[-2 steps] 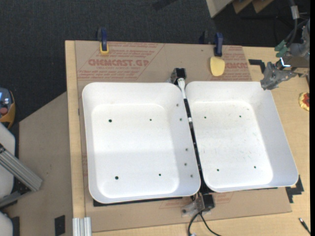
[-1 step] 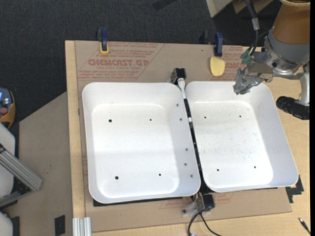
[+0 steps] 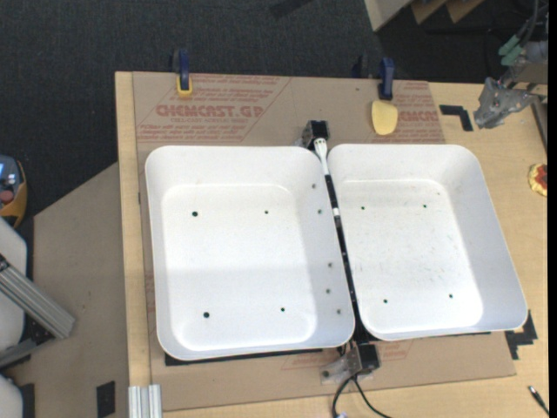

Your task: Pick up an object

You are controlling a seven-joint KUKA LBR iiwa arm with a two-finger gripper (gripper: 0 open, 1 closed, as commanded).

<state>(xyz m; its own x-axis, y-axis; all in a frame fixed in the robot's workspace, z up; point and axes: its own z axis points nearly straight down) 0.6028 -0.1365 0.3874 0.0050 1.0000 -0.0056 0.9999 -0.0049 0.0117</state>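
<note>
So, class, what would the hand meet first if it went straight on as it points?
Probably the brown board near the right bin's far corner, though the hand's height is unclear.

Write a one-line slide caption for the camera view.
Two white bins, left bin and right bin, side by side on a clamped board, hand parked at upper right.

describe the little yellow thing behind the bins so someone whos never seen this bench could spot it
Start at the two white bins side by side; take the right bin and look just past its far rim, onto the brown board. The yellow thing lies there, directly below a blue clamp. It is the pale, rounded, soft-looking lump, unlike the thin blue clamps with yellow tips.
</note>
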